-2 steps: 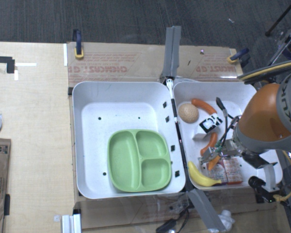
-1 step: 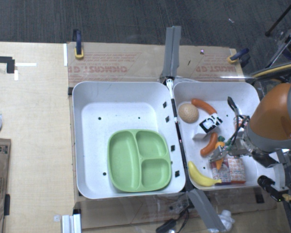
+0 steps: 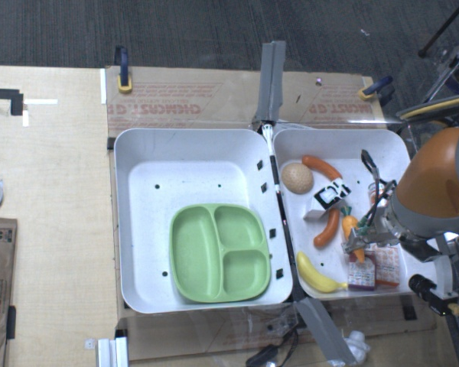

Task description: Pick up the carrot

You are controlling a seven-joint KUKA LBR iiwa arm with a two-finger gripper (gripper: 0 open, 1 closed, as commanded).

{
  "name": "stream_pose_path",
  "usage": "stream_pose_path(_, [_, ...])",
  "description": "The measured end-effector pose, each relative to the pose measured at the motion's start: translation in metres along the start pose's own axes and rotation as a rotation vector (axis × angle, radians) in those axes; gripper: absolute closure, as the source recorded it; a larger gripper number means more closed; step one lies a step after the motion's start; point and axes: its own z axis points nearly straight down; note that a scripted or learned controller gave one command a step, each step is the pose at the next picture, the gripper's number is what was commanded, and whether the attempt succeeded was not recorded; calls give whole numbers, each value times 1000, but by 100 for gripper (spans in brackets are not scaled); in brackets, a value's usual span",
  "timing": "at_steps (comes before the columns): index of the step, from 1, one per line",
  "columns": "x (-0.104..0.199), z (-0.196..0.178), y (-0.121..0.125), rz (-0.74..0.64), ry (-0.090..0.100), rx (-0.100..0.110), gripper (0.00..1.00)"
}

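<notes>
A small orange carrot (image 3: 349, 225) lies in the right bin (image 3: 344, 133), right of the bin's middle. My gripper (image 3: 359, 241) hangs low just to the carrot's right and front, touching or nearly touching its near end. The arm's grey wrist and orange band (image 3: 436, 178) reach in from the right and hide the bin's right side. I see nothing lifted off the bin floor.
Around the carrot lie two orange-red sausages (image 3: 327, 229) (image 3: 322, 166), a beige roll (image 3: 297, 177), a black-and-white item (image 3: 333, 196), a banana (image 3: 317, 276), printed packets (image 3: 363, 274) and a dark utensil (image 3: 369, 167). The left bin (image 3: 183, 140) holds a green divided plate (image 3: 220, 252).
</notes>
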Motion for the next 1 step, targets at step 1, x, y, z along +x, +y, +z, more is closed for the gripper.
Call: stream_pose_path(1, [59, -91, 61, 130, -1, 3, 100])
